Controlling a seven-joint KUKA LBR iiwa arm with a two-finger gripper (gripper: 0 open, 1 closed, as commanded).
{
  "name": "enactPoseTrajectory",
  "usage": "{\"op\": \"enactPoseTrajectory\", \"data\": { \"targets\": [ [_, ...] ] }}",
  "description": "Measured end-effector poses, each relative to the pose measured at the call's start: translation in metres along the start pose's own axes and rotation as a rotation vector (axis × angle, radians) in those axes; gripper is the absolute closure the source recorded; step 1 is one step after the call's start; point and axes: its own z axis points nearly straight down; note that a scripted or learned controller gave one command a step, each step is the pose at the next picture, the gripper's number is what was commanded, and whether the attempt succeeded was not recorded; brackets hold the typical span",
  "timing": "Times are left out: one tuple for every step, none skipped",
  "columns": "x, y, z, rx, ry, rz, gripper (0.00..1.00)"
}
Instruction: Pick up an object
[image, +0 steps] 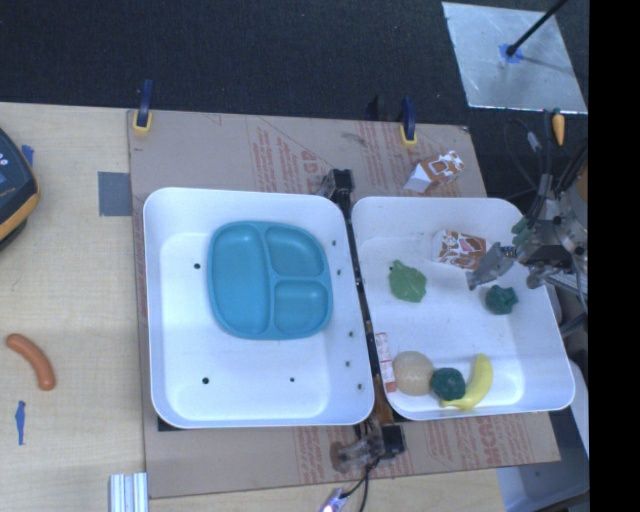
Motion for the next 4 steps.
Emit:
{"op": "enactPoseTrajectory", "data": {
  "targets": [
    [-0.059, 0.008, 0.151, 0.001, -0.001, 0.001, 0.0],
    [-0.012, 0.07, 0.178, -0.001, -0.001, -0.001, 0.0],
    [0.033, 0.116, 0.177, -0.001, -0.001, -0.001, 0.0],
    [0.046, 0.083, 0.178, 0.001, -0.001, 0.001, 0.0]
  ]
}}
